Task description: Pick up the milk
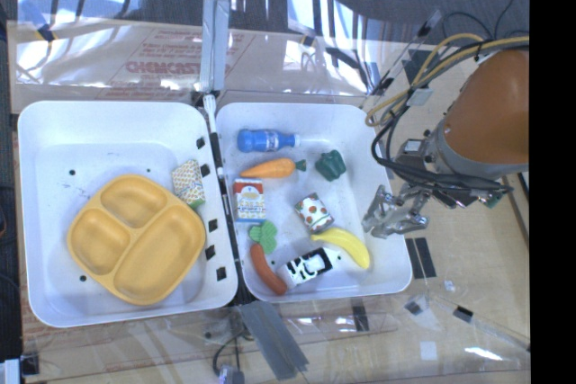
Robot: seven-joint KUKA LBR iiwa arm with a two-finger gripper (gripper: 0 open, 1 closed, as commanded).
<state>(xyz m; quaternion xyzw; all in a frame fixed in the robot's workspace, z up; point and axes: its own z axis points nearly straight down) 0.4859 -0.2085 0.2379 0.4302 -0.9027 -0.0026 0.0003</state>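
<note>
The milk (309,266) is a small black-and-white cow-patterned carton lying on its side at the front of the right bin (396,279), between a red sausage (268,270) and a banana (346,246). My gripper (393,218) hangs over the bin's right rim, to the right of the milk and a little behind it. It is open and holds nothing. The grey arm with its orange band (493,108) reaches in from the right.
The right bin also holds a blue bottle (265,140), a carrot (268,168), a green pepper (331,165), a red-and-white box (249,200), a strawberry can (312,212) and a green vegetable (265,235). The left bin holds a yellow divided plate (135,238) and a small patterned box (187,181).
</note>
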